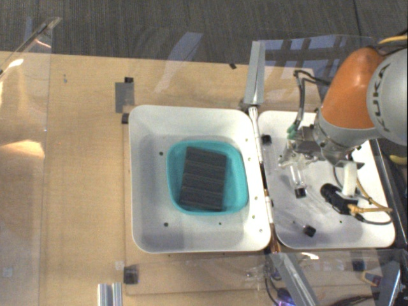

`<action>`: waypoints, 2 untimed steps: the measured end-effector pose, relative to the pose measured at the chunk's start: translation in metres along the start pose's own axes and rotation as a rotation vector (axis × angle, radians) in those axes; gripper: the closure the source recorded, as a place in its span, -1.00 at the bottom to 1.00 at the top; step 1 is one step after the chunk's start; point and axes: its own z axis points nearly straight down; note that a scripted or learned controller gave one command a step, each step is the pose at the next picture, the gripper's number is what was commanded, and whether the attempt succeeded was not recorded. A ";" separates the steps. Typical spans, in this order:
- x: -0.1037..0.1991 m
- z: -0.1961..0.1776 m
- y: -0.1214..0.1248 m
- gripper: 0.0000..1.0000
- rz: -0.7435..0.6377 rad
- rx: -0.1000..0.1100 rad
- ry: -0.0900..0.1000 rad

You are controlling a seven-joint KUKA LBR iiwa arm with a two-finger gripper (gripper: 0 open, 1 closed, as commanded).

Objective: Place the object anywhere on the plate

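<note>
The dark ribbed block (pixel 203 178) already lay on the teal plate (pixel 237 183). It looked stiff and light, best pinched across its narrow sides. Whether the gripper (pixel 298 185) was open or closed could not be told.

On my own grey arm (pixel 392 101), at about three o'clock beside the orange band (pixel 349 88), I can make out the letters "KU" of a brand mark, cut off by the edge. I read nothing else anywhere.

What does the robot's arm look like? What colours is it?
The big rounded grey arm has a shiny orange band and part of a dark "KUKA" name on it. Below sits a small silvery metal gripper, with thin dark cables looping above it.
</note>
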 end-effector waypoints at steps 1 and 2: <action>0.079 -0.025 0.008 1.00 -0.054 -0.003 0.001; 0.078 -0.025 0.008 -1.00 -0.054 -0.003 0.001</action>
